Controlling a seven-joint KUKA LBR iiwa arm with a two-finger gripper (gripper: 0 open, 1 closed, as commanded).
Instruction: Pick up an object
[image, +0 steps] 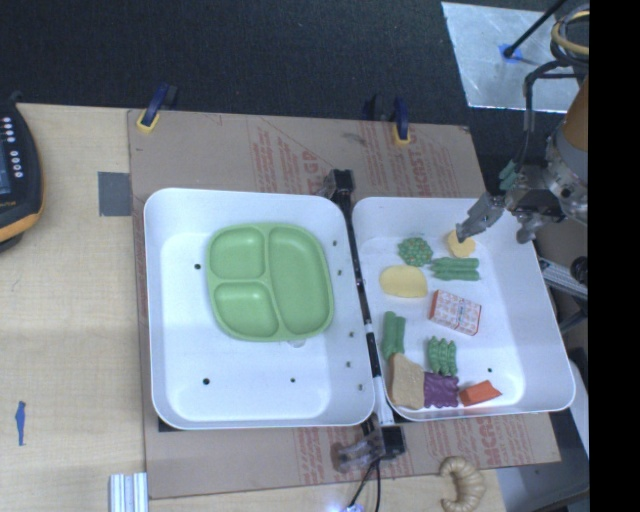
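Note:
My gripper (497, 230) hangs over the far right part of the right bin (520, 300), fingers spread open and nothing between them. Its left fingertip (472, 226) is just above a small yellow piece (460, 244). Below lie a green broccoli-like piece (414, 250), green beans (455, 268), a yellow lemon shape (403, 282) and a red-and-white box (455, 311). Along the near side are a green cucumber (392, 334), a green pepper (441, 355), a bread slice (405, 380), a purple piece (440, 388) and an orange carrot (480, 392).
The left bin (180, 380) holds a green divided plate (270, 280). A black and orange pendant (15, 170) lies at the far left of the bench. A tan curled object (462, 482) sits outside the bins at the front. Clamps (400, 128) hold the cardboard's far edge.

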